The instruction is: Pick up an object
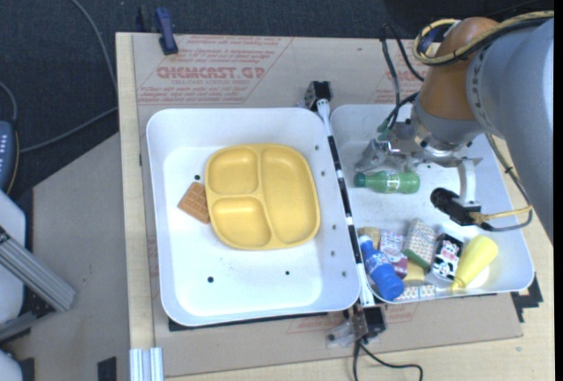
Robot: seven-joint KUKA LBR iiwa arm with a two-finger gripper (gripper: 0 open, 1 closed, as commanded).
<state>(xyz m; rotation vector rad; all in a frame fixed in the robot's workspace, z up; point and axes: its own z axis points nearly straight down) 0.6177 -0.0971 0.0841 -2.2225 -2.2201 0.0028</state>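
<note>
Two bins, jaws over bottle — tray

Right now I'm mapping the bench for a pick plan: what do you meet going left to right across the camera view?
Brown cracker → yellow divided plate → green bottle → yellow squeeze bottle.

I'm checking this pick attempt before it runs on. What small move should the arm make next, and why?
Probably lower straight down a little: the gripper sits over the left end of the green bottle, which lies on its side in the right bin, apart from the clutter along the bin's near edge.
</note>
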